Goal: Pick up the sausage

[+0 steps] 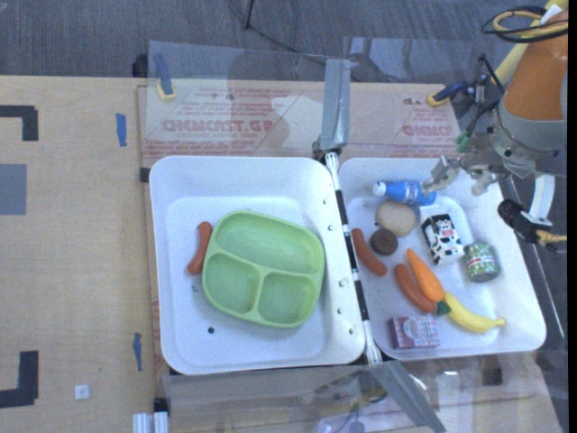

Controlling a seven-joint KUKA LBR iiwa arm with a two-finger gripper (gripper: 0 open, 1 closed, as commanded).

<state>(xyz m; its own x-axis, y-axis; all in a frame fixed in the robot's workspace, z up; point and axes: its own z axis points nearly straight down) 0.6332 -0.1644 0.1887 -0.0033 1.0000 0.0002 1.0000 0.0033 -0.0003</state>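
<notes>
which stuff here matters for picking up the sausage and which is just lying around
For the job:
sausages, one in the left bin, one in the right bin; cannot tell which is meant
gripper

Lying about:
green tray
bottle
potato
milk carton
can
carrot
banana
pink box

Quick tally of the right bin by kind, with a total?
Sausages: 2
Carrot: 1
Banana: 1
Bottle: 1
Potato: 1
Brown ball: 1
Milk carton: 1
Can: 1
Pink box: 1
Total: 10
</notes>
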